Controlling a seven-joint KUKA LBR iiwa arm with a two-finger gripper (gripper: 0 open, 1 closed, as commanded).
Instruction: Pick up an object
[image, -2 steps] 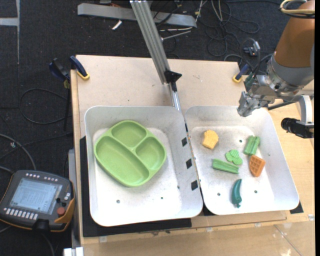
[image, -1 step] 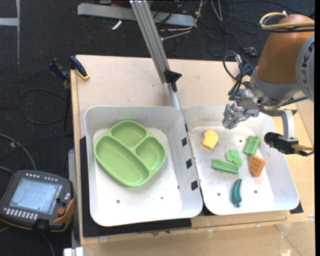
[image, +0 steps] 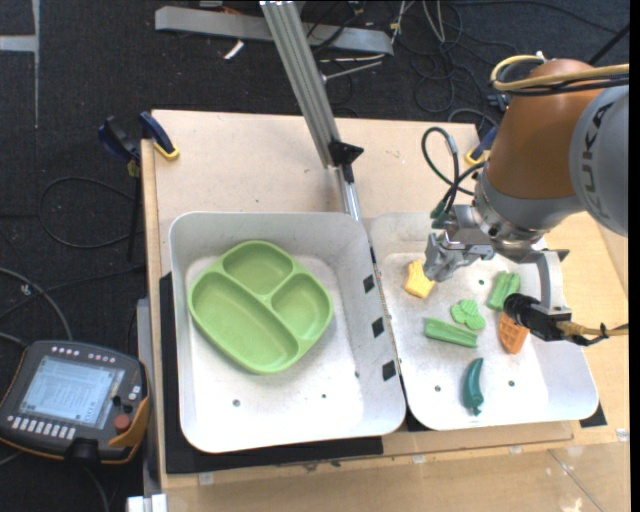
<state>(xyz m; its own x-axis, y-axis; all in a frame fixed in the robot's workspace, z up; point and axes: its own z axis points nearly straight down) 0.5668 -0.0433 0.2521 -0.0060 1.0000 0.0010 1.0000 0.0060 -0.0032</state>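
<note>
two white bins (image: 270, 420) on wooden bench (image: 240, 160)

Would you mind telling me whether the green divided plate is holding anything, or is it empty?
Empty. The green divided plate lies flat in the left bin, and all three of its compartments show bare green.

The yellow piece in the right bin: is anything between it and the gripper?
Nothing visible stands between them. The gripper sits directly over the yellow piece near the right bin's left side. The other toys, such as the green stick, lie off to the right, apart from it.
</note>
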